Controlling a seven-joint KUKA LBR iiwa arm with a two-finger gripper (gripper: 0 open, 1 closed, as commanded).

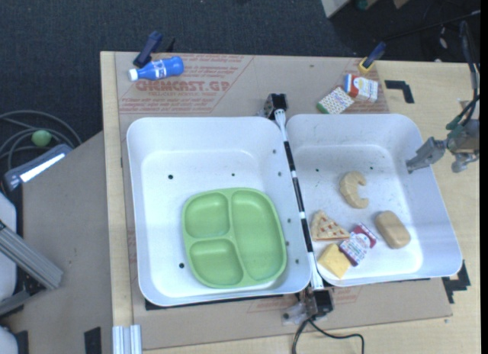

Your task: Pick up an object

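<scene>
Croissant (354,189) lies in right bin (427,215); hand (442,152) partly cut off.

A single fixed camera is looking down from above the bench at a slant, standing far enough back that it is taking in both white bins (152,146) side by side, the cardboard-covered bench top (229,78) and dark carpet (76,9) beyond.
</scene>
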